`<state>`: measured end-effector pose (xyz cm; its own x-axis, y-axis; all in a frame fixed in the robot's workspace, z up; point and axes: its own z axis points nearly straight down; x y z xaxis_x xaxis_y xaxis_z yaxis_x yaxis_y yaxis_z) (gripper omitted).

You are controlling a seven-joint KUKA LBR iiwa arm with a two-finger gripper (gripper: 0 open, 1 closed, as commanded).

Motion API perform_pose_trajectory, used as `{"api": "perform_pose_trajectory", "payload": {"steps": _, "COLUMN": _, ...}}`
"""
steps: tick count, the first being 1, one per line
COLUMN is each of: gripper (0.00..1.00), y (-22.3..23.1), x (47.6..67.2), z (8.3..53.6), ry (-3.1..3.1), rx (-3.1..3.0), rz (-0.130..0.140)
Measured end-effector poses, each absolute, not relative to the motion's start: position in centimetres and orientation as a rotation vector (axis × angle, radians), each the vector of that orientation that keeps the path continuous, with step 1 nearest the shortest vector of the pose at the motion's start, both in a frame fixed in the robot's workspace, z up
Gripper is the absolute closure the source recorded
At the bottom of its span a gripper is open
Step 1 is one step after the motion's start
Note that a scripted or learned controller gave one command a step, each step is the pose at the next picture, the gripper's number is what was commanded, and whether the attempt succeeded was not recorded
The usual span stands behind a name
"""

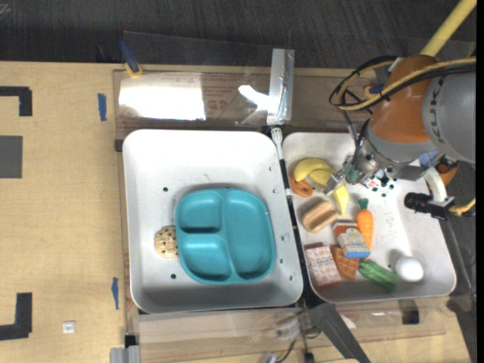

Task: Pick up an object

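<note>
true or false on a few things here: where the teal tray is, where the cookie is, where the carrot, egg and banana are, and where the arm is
1. The teal tray lies in the left bin. True.
2. The cookie sits on the tray. False: it lies on the bin floor, against the tray's left edge.
3. The carrot is in the left bin. False: it is in the right bin, among the other toy foods.
4. The egg lies near the right bin's lower right corner. True.
5. The gripper is over the left bin. False: it is over the right bin, close to the banana.
</note>
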<state>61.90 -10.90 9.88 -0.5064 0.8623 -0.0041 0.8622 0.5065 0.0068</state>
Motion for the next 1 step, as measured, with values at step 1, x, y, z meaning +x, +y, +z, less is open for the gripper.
{"api": "perform_pose_trajectory", "payload": {"steps": 1, "gripper": 1.0, "y": -4.49, "x": 62.64, "z": 18.46, "ry": 2.465, "rx": 1.948, "rz": 0.0}}
